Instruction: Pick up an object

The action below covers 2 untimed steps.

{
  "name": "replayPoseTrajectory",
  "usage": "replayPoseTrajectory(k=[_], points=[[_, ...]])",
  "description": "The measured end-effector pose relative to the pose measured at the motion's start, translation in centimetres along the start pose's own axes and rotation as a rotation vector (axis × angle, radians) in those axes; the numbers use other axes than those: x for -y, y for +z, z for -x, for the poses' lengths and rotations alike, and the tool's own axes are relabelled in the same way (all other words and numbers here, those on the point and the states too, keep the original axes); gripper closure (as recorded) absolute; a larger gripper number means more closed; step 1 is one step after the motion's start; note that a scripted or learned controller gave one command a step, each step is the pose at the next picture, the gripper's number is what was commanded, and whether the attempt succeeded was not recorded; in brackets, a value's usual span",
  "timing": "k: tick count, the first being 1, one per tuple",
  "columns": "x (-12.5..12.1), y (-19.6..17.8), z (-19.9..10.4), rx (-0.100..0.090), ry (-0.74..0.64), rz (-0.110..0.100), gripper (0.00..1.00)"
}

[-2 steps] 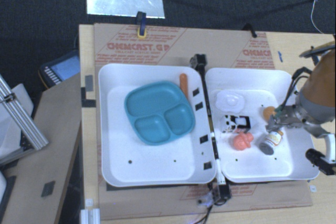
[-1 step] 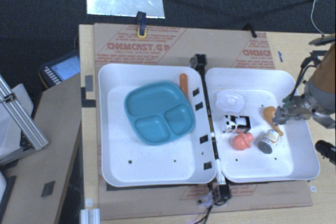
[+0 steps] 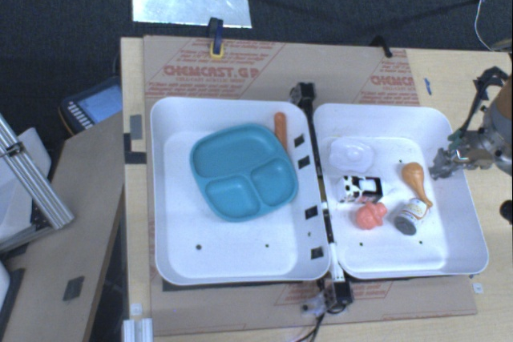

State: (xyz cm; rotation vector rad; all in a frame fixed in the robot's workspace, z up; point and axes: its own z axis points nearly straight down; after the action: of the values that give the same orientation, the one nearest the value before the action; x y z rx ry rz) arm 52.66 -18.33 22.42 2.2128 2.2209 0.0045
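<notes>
**Right bin cluttered, gripper at its right rim**

Nearest you, along the lower half of the right white bin, sit a pink lumpy toy and a small grey-capped jar lying on its side. The jar's upper end touches a tan drumstick-shaped toy. Left of these you see a black-and-white patterned block, just beside the pink toy, and above it a translucent white lidded cup. All five crowd the bin's centre; open floor runs along its bottom and right side.

Your two-finger gripper sits at the bin's right rim, near the drumstick toy but apart from it. I cannot tell from this view how it is set. Nothing shows in its grasp.

Across the black hinged divider, the left white bin holds a teal three-compartment plastic plate, with an orange carrot-like stick touching its upper right edge. Room stays open below and left of the plate.
</notes>
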Motion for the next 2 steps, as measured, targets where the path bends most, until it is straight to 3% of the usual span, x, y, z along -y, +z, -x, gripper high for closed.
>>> replayPoseTrajectory(k=[1,2], points=[[-0.2,-4.8,0.1,0.000,-0.001,0.000,1.00],[-0.9,-3.3,-4.6,-0.003,-0.005,-0.004,1.00]])
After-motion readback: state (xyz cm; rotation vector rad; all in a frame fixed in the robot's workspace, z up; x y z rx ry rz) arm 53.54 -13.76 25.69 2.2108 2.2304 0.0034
